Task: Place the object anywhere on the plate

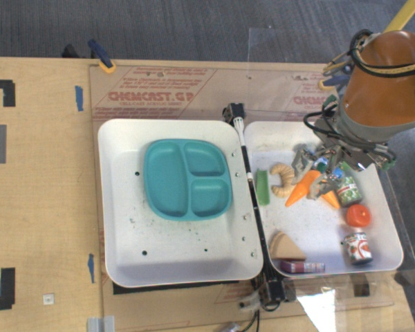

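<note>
A teal divided plate (187, 178) lies in the left white bin (124, 247) with nothing on it. My gripper (321, 166) hangs low over the right bin (387, 247), under the orange-banded wrist, among a cluster of toy foods. An orange carrot (301, 187) lies slanted right at its lower left, touching or almost touching it. A small orange piece (330, 199) and a green-and-white can (346, 191) sit just below the gripper. The wrist hides what is directly under it.
The right bin also holds a green stick (262, 187), a tan croissant-like piece (284, 176), a red tomato (358, 216), a red-and-white can (359, 247), a tan wedge (286, 245) and a purple bar (303, 266). A black divider rail (245, 164) runs between the bins.
</note>
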Robot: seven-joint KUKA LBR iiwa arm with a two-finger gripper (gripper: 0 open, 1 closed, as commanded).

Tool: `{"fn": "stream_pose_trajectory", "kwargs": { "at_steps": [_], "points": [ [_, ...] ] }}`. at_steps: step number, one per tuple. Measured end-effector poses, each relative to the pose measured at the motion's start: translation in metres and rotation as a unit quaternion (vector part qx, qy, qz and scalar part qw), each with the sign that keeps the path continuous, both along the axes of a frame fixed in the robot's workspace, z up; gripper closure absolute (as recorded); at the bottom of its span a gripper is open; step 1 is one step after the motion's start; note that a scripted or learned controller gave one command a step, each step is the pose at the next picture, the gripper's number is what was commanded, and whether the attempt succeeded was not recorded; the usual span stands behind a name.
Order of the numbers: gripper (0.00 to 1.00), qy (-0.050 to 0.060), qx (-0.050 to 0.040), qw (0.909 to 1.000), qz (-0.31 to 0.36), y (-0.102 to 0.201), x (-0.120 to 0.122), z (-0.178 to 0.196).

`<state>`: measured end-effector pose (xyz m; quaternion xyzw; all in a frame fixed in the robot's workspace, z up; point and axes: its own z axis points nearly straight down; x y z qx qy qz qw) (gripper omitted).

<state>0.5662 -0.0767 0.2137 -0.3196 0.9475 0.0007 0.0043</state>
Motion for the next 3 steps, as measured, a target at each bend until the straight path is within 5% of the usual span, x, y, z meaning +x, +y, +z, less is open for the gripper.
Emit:
{"fn": "stream_pose_trajectory", "kwargs": {
  "at_steps": [1,2,3],
  "points": [
    [1.0,-0.001,0.0011,0.9987,-0.052,0.06,0.031,0.003],
    [1.0,-0.001,0.0025,0.9872,-0.159,0.158,0.034,0.03],
    [0.0,-0.001,0.0014,0.987,-0.161,0.156,0.034,0.03]
  ]
}}
